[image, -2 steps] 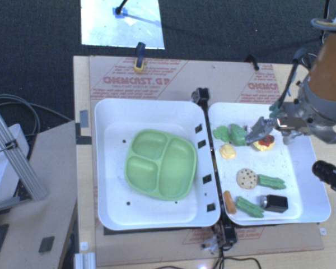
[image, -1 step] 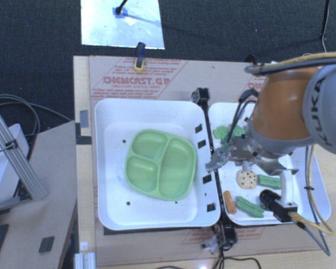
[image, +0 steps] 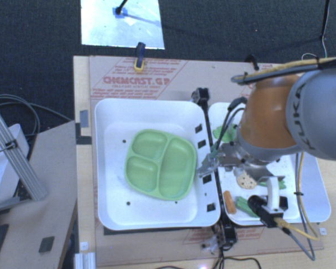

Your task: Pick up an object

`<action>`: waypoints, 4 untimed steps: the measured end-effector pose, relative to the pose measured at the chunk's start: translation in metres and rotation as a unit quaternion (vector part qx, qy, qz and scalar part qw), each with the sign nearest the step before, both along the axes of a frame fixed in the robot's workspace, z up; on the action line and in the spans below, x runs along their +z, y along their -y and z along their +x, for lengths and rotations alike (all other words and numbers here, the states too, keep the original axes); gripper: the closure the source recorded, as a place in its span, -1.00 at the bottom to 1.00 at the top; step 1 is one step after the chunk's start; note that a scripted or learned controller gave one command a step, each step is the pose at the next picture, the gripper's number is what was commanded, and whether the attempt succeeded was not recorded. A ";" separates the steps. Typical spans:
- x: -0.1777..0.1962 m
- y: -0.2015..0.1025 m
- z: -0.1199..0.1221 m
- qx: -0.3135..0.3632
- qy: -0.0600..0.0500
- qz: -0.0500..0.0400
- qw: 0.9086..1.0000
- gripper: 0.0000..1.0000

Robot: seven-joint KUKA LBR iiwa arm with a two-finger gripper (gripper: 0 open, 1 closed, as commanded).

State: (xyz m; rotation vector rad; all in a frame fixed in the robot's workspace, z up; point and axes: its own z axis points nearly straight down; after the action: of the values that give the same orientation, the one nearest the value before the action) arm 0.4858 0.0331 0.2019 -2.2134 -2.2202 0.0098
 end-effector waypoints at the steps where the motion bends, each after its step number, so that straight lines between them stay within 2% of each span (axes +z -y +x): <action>1: -0.014 -0.034 0.056 0.002 0.004 0.000 1.000 -1.00; 2: -0.066 -0.123 -0.004 0.004 -0.002 0.001 1.000 -1.00; 3: -0.056 -0.116 0.001 -0.001 0.000 -0.001 1.000 1.00; 4: 0.056 -0.146 0.045 0.002 0.010 0.001 1.000 1.00</action>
State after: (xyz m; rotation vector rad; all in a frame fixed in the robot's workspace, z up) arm 0.5309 0.1792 0.2578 -2.2175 -2.2329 -0.0143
